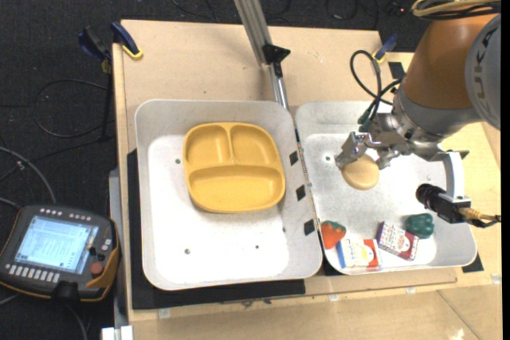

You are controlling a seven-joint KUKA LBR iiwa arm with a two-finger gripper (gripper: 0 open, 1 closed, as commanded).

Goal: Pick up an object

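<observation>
- Hand (360, 155) sits over the right bin (319, 117), just at 12 o'clock of a tan round lump (362, 175).
- Can't tell if the hand is spread or pinching.
- Best bet: centre on the lump, drop straight, squeeze gently.
- Strawberry (332, 232), small boxes (381, 245), green toy (421, 224) lie toward 6 o'clock, well apart.
</observation>
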